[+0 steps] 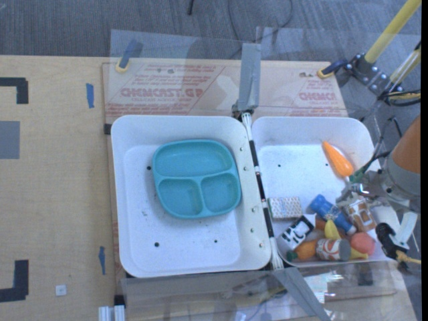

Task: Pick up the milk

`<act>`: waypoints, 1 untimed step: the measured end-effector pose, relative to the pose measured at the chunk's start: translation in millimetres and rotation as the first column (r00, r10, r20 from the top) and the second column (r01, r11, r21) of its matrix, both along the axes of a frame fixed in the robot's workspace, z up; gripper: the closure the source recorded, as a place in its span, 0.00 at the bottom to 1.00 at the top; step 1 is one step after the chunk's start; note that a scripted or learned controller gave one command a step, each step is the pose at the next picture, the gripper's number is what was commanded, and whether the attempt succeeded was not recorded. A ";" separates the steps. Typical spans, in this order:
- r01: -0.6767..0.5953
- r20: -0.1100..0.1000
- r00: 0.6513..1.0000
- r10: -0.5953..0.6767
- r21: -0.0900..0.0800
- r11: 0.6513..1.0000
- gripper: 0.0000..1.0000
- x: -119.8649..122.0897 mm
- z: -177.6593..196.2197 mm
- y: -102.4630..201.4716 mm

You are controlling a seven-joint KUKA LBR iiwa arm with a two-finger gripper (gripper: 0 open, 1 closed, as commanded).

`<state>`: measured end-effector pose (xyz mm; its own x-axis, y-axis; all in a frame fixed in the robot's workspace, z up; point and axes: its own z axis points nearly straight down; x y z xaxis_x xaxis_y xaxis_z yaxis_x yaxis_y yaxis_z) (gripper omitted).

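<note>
1. The wooden table [53, 199] carried two shallow white bins side by side.
2. The left bin [134, 246] held a teal divided plate [196, 178], lying flat a little toward 12 o'clock of that bin's middle.
3. In the right bin [294, 136], a small speckled block [285, 207] lay near the wall shared with the left bin.
4. At 5 o'clock of that block sat the milk [296, 233], a small black-and-white patterned carton, near the bin's 7 o'clock corner and apart from the tool.
5. A blue object [319, 204] lay at 1 o'clock of the milk, with a cluster of small orange, yellow and red toy foods [334, 243] along the bin's 6 o'clock edge.
6. An orange carrot [338, 159] lay tilted toward the bin's 3 o'clock side.
7. The tool [364, 196] hung at the bin's 4 o'clock area above the cluster; whether it was spread or pressed together could not be told.
</note>
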<state>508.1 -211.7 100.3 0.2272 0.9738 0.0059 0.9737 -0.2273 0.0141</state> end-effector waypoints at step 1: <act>-0.105 -0.016 0.994 0.105 -0.002 0.994 1.00 -28.1 91.7 79.6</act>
